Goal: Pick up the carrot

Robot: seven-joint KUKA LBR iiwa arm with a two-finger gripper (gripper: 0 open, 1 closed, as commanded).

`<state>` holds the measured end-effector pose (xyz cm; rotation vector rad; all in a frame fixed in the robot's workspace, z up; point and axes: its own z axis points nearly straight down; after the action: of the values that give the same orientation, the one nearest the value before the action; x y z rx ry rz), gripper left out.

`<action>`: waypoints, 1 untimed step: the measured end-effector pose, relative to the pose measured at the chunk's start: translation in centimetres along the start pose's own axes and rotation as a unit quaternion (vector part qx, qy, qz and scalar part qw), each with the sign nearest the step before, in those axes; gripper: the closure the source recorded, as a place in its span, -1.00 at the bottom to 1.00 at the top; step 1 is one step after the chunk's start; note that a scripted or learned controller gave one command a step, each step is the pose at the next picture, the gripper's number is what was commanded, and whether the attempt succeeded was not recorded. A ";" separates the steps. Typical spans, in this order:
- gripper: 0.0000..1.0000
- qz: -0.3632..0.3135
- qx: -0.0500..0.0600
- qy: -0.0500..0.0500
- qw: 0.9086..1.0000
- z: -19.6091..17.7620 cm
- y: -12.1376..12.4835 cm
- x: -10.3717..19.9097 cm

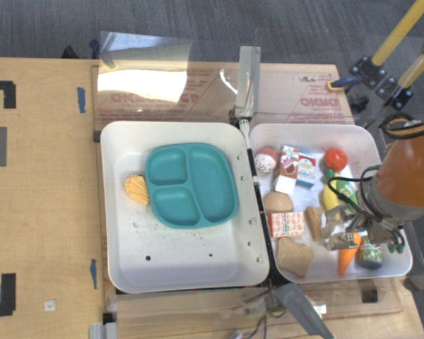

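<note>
A robotics laboratory test cell. Two shallow white bins, a left bin [120, 260] and a right bin [392, 267], sit side by side on a plywood counter [42, 189] marked with black tape corners [3, 94] and blue tape tabs [80, 99]. A clear plastic sheet [145, 66] lies behind the left bin. The left bin holds a teal compartment plate [191, 186]; the right bin holds toy food items [290, 224]. The arm's orange band [410, 171] appears over the right bin, a yellow-legged stand [403, 23] behind it, above grey carpet [198, 6].
</note>
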<state>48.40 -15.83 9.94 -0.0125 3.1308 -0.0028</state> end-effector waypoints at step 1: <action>1.00 0.008 0.002 -0.003 1.000 -13.7 -1.4 -1.8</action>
<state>50.05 -17.23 23.68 0.0128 3.1244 -0.0078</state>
